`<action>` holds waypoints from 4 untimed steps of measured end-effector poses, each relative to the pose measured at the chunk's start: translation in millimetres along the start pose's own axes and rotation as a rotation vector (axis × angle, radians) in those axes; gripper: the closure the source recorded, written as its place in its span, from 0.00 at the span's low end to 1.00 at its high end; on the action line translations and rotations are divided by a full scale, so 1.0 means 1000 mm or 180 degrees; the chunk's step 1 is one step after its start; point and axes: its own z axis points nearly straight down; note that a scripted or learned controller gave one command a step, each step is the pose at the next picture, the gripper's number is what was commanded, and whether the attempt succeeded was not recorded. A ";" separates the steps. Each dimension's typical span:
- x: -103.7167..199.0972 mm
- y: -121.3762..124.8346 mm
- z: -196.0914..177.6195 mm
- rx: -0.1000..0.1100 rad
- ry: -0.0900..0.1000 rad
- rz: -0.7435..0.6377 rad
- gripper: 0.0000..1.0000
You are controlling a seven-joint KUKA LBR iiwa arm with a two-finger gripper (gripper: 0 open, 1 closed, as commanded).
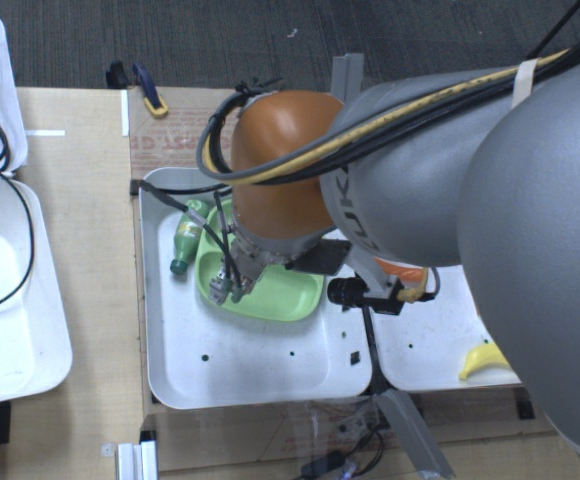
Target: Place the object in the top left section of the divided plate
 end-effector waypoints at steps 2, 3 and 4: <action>-0.071 -0.047 -0.057 -0.0005 -0.0002 -0.1052 1.00; -0.110 -0.025 -0.110 -0.0011 -0.0013 -0.1266 1.00; -0.103 -0.065 -0.066 -0.0006 -0.0004 -0.1311 1.00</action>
